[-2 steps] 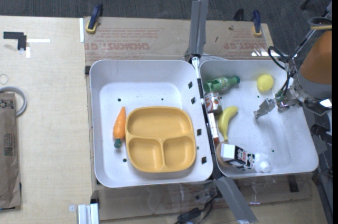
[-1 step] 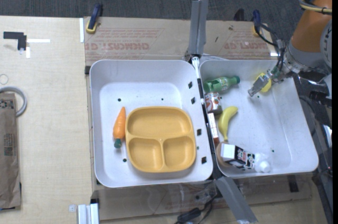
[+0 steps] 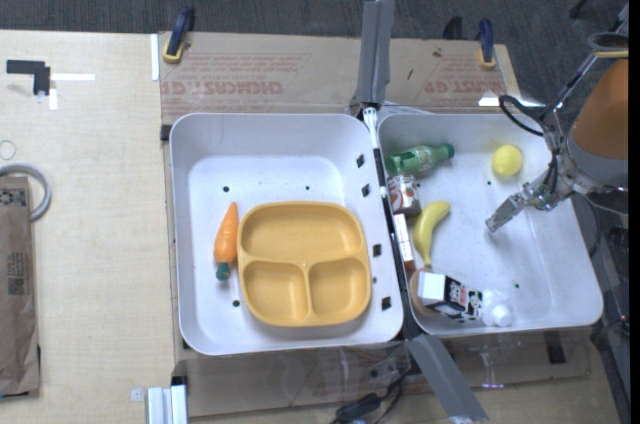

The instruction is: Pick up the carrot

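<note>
The carrot (image 3: 227,236) lies in the left bin (image 3: 190,212), touching the left edge of a yellow divided plate (image 3: 303,262). In the right bin (image 3: 560,272), the gripper (image 3: 503,215) hovers beside a banana (image 3: 430,228), below a lemon (image 3: 507,160); whether it is spread or pressed together, I cannot tell

Carrot (image 3: 227,234) lay wedged between yellow tray (image 3: 302,264) and left bin wall (image 3: 178,242); open above.
</note>
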You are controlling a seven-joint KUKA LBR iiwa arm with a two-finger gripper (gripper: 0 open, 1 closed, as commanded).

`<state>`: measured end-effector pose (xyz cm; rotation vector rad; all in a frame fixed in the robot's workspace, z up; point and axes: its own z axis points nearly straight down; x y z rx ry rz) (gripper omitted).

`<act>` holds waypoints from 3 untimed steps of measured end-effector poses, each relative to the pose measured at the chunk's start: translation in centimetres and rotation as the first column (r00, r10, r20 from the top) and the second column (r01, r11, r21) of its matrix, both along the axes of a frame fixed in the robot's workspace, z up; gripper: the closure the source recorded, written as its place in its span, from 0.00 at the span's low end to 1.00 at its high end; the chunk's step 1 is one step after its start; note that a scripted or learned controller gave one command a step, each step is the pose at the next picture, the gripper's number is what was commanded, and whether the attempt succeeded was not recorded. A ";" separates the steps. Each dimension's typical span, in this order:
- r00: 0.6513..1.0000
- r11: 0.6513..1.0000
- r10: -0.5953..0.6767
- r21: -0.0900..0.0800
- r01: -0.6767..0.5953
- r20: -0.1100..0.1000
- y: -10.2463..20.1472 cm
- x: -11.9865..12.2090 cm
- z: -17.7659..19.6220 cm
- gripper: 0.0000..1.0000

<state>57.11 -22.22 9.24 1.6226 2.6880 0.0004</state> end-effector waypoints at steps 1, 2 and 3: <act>0.956 0.956 0.294 -0.003 -0.294 0.003 0.0 6.6 0.1 0.00; 0.912 0.912 0.411 -0.001 -0.411 0.001 0.0 -1.7 7.8 0.00; 0.877 0.877 0.480 -0.001 -0.480 0.001 0.0 2.1 0.5 0.00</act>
